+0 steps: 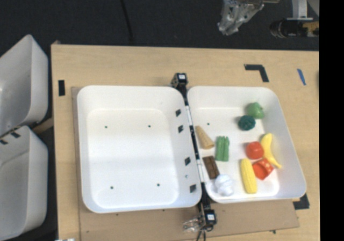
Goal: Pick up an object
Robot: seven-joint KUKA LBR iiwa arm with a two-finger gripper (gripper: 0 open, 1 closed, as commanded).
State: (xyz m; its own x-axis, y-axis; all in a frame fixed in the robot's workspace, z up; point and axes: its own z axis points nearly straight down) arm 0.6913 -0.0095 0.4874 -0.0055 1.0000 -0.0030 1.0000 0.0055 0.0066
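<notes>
The end effector (232, 24) hung high above the toys, grip unclear, and next needed to go down to one.

- There is one camera. It sits high above the bench (161, 57) and looks down at a slant.
- It is far enough back to see both white bins, the left bin (86, 148) and the right bin (287, 154), whole.

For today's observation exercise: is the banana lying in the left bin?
No. The banana lies in the right bin, near its right wall, beside the red toys.
</notes>
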